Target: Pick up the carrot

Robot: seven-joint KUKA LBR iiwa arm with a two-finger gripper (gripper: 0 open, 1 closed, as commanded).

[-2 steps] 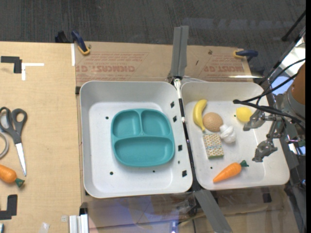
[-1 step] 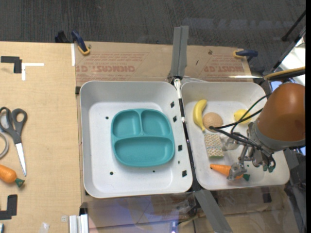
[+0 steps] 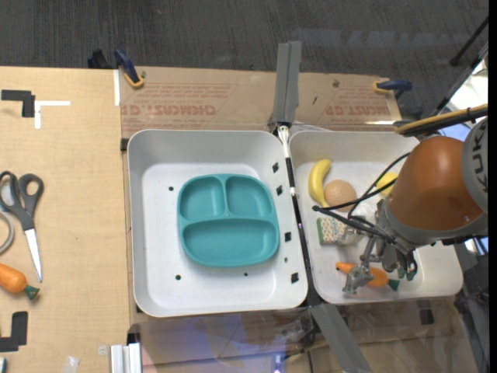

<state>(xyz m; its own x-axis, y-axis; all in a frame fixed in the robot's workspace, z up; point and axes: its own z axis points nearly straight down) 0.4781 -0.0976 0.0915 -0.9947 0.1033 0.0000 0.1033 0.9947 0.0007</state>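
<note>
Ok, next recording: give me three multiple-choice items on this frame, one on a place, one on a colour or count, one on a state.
1. Where does the teal plate lie?
A. left bin
B. right bin
C. on the cardboard

2. How many compartments does the teal plate have?
A. two
B. three
C. four

3. Where is the pincer relative to the carrot in the right bin?
A. high above the left bin
B. down at the carrot
C. over the scissors

Answers: 1 A, it sits in the left bin. 2 B, two small sections above one wide one. 3 B, it sits low by the carrot.
</note>
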